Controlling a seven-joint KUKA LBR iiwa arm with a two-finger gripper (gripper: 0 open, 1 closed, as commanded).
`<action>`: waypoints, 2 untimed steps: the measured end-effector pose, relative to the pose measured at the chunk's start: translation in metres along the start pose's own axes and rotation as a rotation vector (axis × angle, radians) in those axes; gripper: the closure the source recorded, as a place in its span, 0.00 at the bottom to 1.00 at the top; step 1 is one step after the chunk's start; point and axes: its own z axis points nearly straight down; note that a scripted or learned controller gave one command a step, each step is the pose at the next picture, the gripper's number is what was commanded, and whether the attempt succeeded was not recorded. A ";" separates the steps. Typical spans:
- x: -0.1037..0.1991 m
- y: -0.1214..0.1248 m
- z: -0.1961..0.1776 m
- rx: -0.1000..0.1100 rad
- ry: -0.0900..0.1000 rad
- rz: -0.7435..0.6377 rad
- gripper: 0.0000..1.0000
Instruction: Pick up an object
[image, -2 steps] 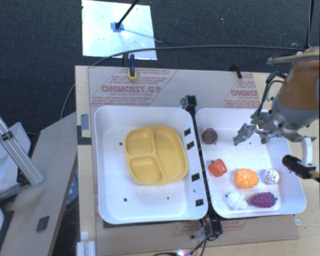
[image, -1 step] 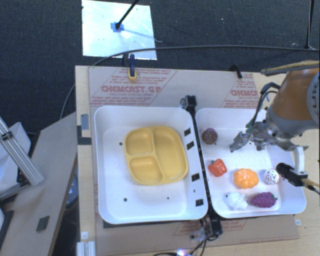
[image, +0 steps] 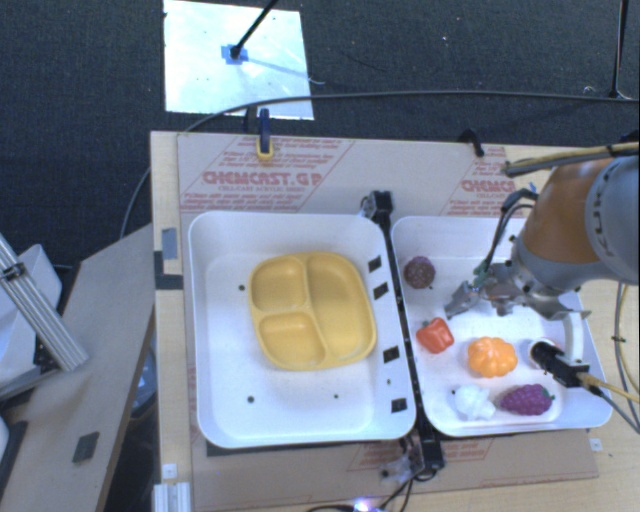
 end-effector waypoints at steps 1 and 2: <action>0.000 0.001 -0.014 -0.006 -0.002 0.000 1.00; -0.005 0.011 -0.073 -0.011 -0.003 -0.003 1.00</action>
